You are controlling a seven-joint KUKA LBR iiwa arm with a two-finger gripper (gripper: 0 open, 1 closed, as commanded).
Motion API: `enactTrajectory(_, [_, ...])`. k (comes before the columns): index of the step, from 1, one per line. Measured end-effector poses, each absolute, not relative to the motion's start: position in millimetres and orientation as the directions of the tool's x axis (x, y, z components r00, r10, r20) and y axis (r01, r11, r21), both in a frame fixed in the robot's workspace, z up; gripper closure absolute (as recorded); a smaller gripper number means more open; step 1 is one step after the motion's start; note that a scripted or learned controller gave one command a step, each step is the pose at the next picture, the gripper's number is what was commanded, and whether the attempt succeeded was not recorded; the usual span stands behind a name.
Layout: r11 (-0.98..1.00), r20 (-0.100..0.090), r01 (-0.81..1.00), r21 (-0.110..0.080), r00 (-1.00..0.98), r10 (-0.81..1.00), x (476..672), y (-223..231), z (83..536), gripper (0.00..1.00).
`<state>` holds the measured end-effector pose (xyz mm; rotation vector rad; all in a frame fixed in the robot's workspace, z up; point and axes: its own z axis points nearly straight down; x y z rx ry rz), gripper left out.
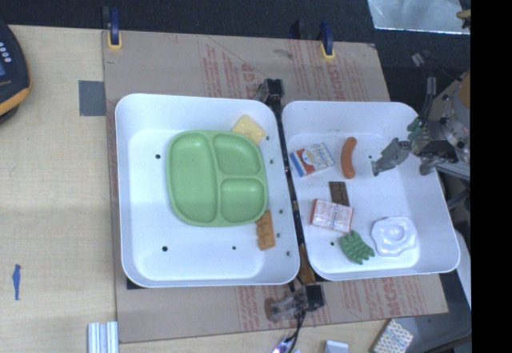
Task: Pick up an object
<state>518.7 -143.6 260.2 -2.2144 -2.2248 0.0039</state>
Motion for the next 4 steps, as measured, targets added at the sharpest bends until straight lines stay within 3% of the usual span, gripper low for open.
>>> enactTrajectory(1, [0.01, 0.0, 1.0, -0.007, -0.01, 1.0, 627.9, -138.4, 107.2, 0.0])
enactTrajectory(2, [0.004, -0.002, 1.0, -0.002, -0.004, 1.0, 641.7, -159.9, 90.8, 0.0])
enactTrajectory(3, [0.005, -0.003, 1.0, -0.001, -0.005, 1.0, 641.9, -160.5, 103.3, 1.0])
enactTrajectory(4, [0.012, 0.002, 1.0, 0.006, -0.012, 1.0, 639.2, -62.5, 198.4, 1.0])
